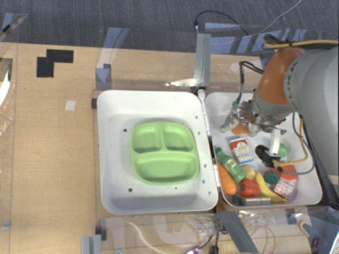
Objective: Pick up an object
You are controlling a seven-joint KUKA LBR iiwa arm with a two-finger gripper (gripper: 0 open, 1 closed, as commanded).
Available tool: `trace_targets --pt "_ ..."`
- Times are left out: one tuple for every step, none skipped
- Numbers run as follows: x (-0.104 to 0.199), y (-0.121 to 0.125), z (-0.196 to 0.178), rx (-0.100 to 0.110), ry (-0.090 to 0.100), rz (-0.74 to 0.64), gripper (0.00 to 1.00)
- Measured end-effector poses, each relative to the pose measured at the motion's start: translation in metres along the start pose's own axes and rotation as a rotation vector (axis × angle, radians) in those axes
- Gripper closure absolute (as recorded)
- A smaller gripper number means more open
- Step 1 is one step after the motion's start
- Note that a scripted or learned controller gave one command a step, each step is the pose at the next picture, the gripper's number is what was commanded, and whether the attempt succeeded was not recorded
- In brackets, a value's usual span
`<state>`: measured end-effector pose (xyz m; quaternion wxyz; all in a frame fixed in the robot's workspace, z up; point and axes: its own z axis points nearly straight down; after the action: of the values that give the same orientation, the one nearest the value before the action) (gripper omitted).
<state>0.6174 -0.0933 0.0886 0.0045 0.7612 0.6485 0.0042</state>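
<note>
A pale wooden worktop (47, 157) lay under everything, with dark grey carpet (106, 4) beyond its far edge. The left bin (108, 142) held a green divided tray (164, 152), bare white floor all round it. The right bin (212, 107), touching the left bin's right rim, was crowded in its near half: a carrot (226, 180), green bottle (230, 164), banana (267, 188), small carton (241, 149). The arm (304, 83) hung over that bin's far end; the jaws (251, 121) stood above an orange object (241, 128), how wide I could not tell.
</note>
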Motion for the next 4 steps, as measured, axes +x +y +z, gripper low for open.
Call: trace_targets --pt "0.003 0.002 -0.011 -0.003 0.004 -0.003 1.0" --pt "-0.025 -0.016 -0.001 -0.001 0.001 -0.037 1.0" --pt "-0.027 -0.017 -0.001 0.0 -0.001 -0.034 0.0" --pt "-0.053 -0.04 -0.001 0.0 0.001 0.028 0.0"
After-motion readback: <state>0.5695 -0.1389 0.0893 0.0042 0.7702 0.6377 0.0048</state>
